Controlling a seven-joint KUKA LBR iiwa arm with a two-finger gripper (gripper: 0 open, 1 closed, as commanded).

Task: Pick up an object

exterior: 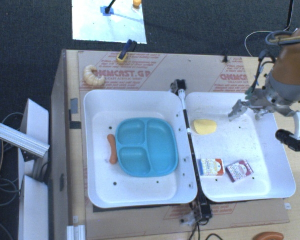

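Note:
My gripper (248, 114) hangs over the back right part of the right bin (280, 184), its fingers spread open with nothing between them. A yellow rounded object (205, 127) lies to its left, near the divider between the bins. Two small packets lie at the front of this bin: a white and red one (211, 167) and a dark red one (239, 170). In the left bin (97, 134) a blue divided plate (146, 146) sits in the middle, with a brown sausage (112, 149) beside its left rim.
A pale croissant-shaped toy (94, 75) lies on the cardboard behind the left bin. A yellow and blue clamp (125, 51) sits at the bench's back edge. A black part (291, 140) juts over the right bin's right wall.

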